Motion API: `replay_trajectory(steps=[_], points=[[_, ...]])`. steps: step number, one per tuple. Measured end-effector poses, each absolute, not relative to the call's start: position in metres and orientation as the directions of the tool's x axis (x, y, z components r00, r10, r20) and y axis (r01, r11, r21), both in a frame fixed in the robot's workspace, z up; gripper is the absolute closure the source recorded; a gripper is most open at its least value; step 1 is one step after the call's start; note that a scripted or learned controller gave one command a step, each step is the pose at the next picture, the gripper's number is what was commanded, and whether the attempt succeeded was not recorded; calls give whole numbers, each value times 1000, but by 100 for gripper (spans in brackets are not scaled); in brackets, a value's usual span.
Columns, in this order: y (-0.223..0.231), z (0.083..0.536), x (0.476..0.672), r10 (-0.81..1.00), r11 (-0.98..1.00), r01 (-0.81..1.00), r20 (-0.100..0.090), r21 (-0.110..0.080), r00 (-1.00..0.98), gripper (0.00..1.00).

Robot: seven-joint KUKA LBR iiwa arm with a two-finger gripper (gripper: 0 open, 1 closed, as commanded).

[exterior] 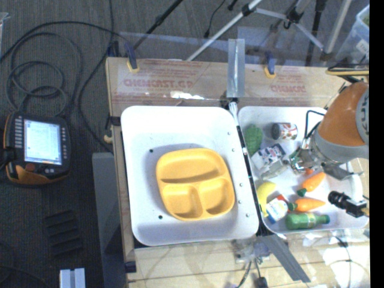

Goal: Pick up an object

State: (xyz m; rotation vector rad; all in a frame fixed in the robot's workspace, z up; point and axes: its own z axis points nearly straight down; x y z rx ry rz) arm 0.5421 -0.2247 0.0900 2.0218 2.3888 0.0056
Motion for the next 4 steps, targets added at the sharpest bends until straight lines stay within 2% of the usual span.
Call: replay_trajectory(steps=[1, 2, 3, 4], points=[[-225, 91, 492, 977, 215, 977, -12, 15, -215, 0], [-227, 100, 494, 977, 213, 977, -18, 18, -213, 100], [-191, 187, 517, 996, 87, 996, 0, -3, -87, 100], [-191, 187, 516, 996, 87, 996, -1, -3, -87, 0]])
